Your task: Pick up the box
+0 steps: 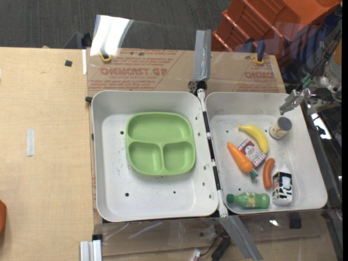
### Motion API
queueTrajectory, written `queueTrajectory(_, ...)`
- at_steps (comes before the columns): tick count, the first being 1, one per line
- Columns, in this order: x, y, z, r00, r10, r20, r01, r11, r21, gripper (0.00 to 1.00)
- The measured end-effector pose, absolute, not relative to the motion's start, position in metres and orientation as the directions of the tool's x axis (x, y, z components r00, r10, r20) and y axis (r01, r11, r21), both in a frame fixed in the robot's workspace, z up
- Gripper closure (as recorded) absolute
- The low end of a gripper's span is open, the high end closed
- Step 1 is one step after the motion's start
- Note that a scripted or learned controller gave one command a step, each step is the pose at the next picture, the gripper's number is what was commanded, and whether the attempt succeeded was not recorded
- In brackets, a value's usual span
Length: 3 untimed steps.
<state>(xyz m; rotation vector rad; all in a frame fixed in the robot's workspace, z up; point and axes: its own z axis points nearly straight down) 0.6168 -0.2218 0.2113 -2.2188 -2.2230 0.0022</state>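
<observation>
Nearest the camera, along the front wall of the right bin, a green bottle lies on its side, and just beside its right end stands a small black-and-white carton. Behind them come a red sausage, an orange carrot and a yellow banana. The box is the small flat red-and-white one in the middle of this bin, lying flat, wedged between carrot and banana: the carrot touches or overlaps its left edge, the banana curves along its far side, and the sausage sits near its right corner. Its long axis seems to run diagonally, from far left to near right, roughly parallel to the carrot. A small tan can stands at the bin's far right, close to the banana's end.

The hand hovers above the far right corner of the right bin, beside the can, with nothing between its fingers; whether they are spread or pressed together I cannot tell at this size. From the hand the box lies forward and to the left, toward the bin's middle, with the can and banana roughly between. The left bin holds a green divided plate, well apart from all this. I judge that a grip across the box's short side is likeliest to avoid its neighbours
</observation>
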Motion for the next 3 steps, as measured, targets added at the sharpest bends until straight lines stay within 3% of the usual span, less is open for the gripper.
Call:
queueTrajectory(1,0.659,-0.199,0.107,-0.006,1.0,-0.002,1.0,0.006,-0.001,0.0)
queueTrajectory(2,0.659,-0.157,0.173,0.001,1.0,-0.002,1.0,-0.001,0.001,0.0)
queueTrajectory(3,0.613,-0.135,0.139,-0.069,0.998,0.0,0.998,0.069,-0.001,0.0)
